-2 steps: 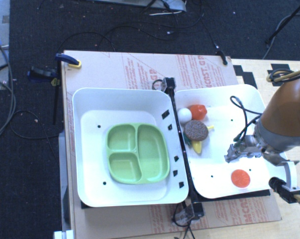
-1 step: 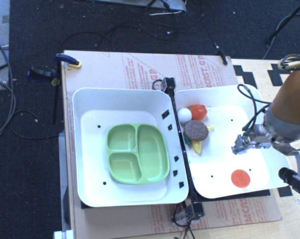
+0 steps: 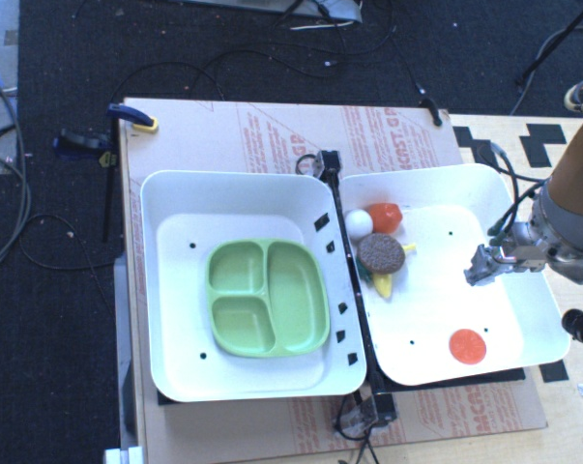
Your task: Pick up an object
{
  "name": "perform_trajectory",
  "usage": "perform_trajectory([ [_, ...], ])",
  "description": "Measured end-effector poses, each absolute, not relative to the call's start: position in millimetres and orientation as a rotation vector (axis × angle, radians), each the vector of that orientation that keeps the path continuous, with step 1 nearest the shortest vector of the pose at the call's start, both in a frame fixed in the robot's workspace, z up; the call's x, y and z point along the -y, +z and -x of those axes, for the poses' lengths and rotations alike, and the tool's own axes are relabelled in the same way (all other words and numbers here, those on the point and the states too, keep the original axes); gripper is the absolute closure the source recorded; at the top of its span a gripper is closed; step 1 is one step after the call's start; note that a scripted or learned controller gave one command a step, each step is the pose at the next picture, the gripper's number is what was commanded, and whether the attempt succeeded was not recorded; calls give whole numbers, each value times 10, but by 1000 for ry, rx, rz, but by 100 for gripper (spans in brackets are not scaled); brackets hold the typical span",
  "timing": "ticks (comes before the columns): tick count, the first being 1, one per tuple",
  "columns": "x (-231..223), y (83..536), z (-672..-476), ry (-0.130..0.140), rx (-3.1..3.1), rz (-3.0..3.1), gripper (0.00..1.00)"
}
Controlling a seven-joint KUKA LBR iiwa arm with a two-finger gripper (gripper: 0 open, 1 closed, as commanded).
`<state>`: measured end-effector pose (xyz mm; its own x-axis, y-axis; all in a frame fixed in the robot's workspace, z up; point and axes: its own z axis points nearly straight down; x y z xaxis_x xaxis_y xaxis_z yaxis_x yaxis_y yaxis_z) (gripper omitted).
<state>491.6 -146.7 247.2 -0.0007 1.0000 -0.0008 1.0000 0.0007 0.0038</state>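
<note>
The right bin (image 3: 436, 356) holds a cluster at its left side: a white ball (image 3: 358, 222), a red-orange piece (image 3: 385, 217), a brown speckled disc (image 3: 380, 253) and a yellow item (image 3: 383, 283) under the disc. An orange-red disc (image 3: 467, 346) lies flat near the bin's front. My gripper (image 3: 482, 268) hangs over the right part of this bin, above the bare floor, well right of the cluster and up-right of the orange disc. Nothing shows between its tips.
The left bin (image 3: 165, 288) holds a green divided tray (image 3: 268, 296). A black divider with clips runs between the bins (image 3: 347, 278). Cables and a blue clamp (image 3: 131, 117) lie beyond the bench's far edge.
</note>
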Motion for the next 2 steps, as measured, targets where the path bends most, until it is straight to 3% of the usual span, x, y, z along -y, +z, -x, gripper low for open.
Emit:
perform_trajectory([
  [2,415,2420,-5396,2,-2228,-2216,100],
])
